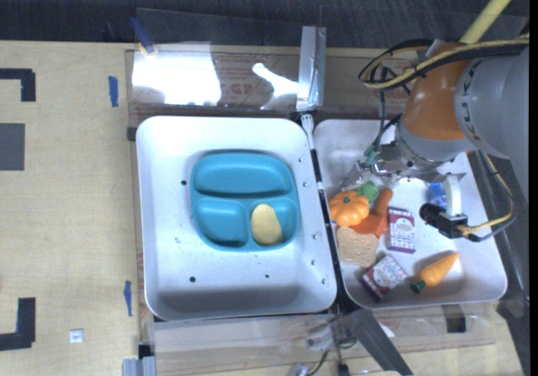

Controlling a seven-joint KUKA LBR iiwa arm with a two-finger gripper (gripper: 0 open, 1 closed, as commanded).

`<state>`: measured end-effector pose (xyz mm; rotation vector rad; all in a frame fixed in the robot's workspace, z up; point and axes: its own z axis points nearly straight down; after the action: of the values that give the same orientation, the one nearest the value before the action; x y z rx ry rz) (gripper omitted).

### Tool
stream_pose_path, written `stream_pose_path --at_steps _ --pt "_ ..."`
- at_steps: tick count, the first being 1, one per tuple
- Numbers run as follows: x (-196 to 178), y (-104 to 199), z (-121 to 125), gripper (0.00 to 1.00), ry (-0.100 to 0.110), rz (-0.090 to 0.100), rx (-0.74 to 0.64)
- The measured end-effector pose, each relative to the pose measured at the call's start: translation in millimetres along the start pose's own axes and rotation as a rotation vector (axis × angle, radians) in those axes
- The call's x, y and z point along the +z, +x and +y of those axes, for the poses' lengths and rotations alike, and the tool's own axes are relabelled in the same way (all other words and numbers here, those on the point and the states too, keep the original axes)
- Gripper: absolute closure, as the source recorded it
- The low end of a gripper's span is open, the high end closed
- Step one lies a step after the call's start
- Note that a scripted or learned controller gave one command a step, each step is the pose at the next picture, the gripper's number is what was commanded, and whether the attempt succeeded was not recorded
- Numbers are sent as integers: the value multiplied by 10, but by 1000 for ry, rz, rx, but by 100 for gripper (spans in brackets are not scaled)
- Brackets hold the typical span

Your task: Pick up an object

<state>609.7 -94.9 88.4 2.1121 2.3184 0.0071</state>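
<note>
Pincer (380,166) above orange pumpkin (349,208)

Left bin (160,282): smooth white plastic, faint sheen. Blue tray (220,214): matt plastic. Yellow lemon (266,224) looked smooth, slightly glossy. Bench (67,198): pale matt wood grain. Far clear panel (210,76) was glossy, glaring.

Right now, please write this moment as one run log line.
arm: over right bin | gripper: low, above orange pumpkin | grasp: not visible | left bin: blue tray with yellow lemon
</note>
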Motion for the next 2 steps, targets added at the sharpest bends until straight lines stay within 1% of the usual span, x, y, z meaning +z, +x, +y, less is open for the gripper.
stream_pose_path --at_steps 1,2 --pt "-136 -2 34 100 -11 -1 2" --pt "0 -453 -362 100 1 -1 -154"
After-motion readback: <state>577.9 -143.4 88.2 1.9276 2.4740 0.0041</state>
